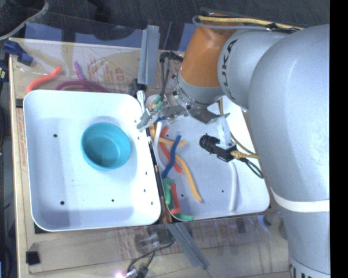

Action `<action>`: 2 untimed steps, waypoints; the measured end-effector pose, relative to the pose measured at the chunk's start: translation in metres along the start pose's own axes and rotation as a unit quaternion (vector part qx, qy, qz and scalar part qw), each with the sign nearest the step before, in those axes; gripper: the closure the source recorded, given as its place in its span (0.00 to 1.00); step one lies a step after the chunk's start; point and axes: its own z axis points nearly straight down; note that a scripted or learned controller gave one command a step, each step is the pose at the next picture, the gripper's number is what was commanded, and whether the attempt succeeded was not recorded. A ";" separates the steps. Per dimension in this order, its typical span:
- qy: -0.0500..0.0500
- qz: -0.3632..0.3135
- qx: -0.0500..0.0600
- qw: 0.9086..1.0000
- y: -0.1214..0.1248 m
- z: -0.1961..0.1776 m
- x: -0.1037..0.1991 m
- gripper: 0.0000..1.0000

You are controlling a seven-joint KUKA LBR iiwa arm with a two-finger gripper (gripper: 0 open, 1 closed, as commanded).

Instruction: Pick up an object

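Claw (pixel 152 113): upper middle of frame, at the right bin's (pixel 243 201) top-left corner; finger state cannot be told.
Task things: blue strip (pixel 173 158), orange strip (pixel 190 181), green pieces (pixel 171 194), lower middle.
Left bin (pixel 58 207): teal bowl (pixel 107 146).

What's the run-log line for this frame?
gripper: over right bin top-left corner | grasp: none seen | blue bowl: left bin | sticks: right bin
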 end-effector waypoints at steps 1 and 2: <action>0.007 -0.038 -0.005 0.999 -0.019 0.051 -0.024 0.00; 0.013 -0.034 -0.007 0.999 -0.017 0.065 -0.025 0.00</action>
